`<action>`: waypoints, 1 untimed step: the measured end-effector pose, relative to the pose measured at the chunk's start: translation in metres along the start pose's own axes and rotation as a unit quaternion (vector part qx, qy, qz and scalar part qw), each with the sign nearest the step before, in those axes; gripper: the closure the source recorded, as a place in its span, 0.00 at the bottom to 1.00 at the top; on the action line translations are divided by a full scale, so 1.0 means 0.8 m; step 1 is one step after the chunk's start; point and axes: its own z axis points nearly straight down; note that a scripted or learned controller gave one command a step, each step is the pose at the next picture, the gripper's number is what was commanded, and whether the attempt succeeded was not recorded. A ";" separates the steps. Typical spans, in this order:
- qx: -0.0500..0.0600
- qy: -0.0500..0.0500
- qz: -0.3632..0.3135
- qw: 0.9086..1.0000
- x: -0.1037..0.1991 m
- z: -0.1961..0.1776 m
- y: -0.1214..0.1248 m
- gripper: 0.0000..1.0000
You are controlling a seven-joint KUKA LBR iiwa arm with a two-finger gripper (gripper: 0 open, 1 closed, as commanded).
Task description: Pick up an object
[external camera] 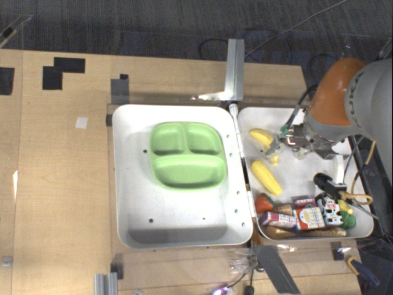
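My gripper (293, 139) hangs over the upper part of the right bin (295, 112), at the end of the grey arm with its orange band (331, 97). Just left of it lies a yellow banana (261, 137). A yellow corn cob (266, 177) lies lower down, with a small yellow piece (274, 160) between the two. Nothing can be seen held by the gripper.
Along the right bin's front edge lie a red vegetable (264, 203), a brown packet (279, 217) and a colourful carton (311, 216). The left bin (132, 183) holds a green divided plate (186, 153). A metal post (235, 69) stands behind the bins.
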 end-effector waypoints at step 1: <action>-0.003 0.002 0.000 1.000 0.003 -0.016 0.004 1.00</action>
